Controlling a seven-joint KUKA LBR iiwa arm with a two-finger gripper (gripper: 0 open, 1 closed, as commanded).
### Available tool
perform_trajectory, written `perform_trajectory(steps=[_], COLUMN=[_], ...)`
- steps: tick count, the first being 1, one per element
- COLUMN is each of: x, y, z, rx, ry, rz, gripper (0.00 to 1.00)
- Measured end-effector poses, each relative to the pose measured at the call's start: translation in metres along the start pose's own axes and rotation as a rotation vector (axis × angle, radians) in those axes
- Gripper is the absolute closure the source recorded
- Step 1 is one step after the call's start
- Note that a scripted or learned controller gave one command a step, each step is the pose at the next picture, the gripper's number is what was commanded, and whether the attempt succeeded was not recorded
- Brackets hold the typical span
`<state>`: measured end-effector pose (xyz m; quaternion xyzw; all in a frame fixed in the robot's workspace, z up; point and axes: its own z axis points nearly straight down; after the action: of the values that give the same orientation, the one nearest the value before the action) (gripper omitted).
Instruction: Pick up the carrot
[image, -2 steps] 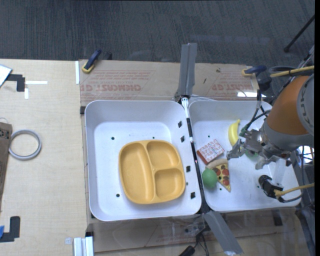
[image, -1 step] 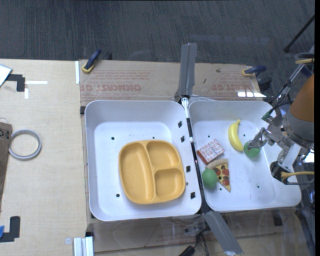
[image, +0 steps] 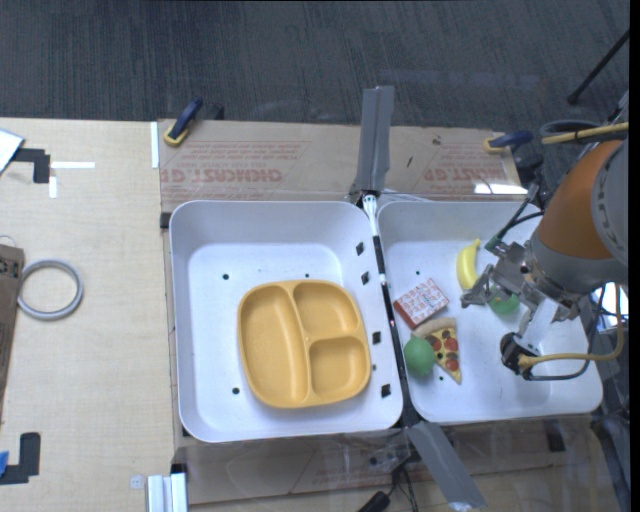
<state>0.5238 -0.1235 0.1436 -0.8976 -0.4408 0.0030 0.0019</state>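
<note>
My gripper hangs low over the middle of the right bin, with the grey wrist and orange band behind it to the right. A small green piece peeks out just under the gripper, and I cannot tell what it belongs to. A yellow banana lies just left of the gripper, close to it.
In the right bin's left part lie a red and white box, a pizza slice and a green ball. A yellow divided plate sits in the left bin. A tape roll lies on the bench at left.
</note>
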Motion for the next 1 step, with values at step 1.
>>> perform_trajectory(steps=[1], x=[0.0246], y=[-0.0634], z=[-0.0459], rx=[-0.001], ry=[0.000], rz=[0.048], gripper=[0.00])
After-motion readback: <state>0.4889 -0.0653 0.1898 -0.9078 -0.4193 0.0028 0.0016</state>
